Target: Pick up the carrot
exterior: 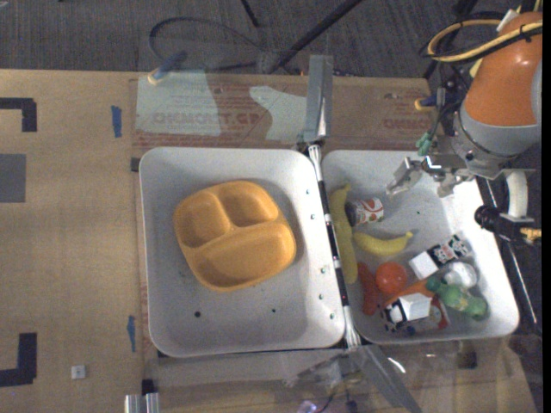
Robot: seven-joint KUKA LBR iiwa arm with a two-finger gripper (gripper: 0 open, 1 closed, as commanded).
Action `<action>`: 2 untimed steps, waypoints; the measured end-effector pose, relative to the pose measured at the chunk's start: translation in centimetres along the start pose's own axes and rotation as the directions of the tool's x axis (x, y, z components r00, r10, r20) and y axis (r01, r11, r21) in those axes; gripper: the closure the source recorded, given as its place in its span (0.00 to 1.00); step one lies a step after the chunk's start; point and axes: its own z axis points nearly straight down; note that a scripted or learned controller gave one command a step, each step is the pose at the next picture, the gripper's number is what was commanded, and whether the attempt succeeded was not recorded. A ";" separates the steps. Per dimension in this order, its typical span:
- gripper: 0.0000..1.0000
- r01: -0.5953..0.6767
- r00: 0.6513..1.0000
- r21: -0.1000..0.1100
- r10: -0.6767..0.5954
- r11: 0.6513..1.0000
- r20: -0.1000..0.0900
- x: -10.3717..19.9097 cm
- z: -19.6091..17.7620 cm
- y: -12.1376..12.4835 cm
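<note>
arm: entered from the right edge at the far side, grey body capped by the orange band [508,80] | wrist: angled down and leftward | gripper [422,172]: held at the far right of the scene, two fingers seen spread apart, nothing seen between them | yellow cable looped over the arm's top

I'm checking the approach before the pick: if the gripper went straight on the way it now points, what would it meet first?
The gripper points down and left into the right bin. Bare bin floor looks first in line, just short of the small red-and-white can. Depth is unclear from this one view, so the can might come first.
</note>
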 end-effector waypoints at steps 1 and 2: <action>0.00 0.211 0.977 -0.004 -0.211 0.977 0.002 10.3 0.8 2.5; 0.00 0.166 0.986 0.001 -0.166 0.986 0.000 9.9 2.2 1.5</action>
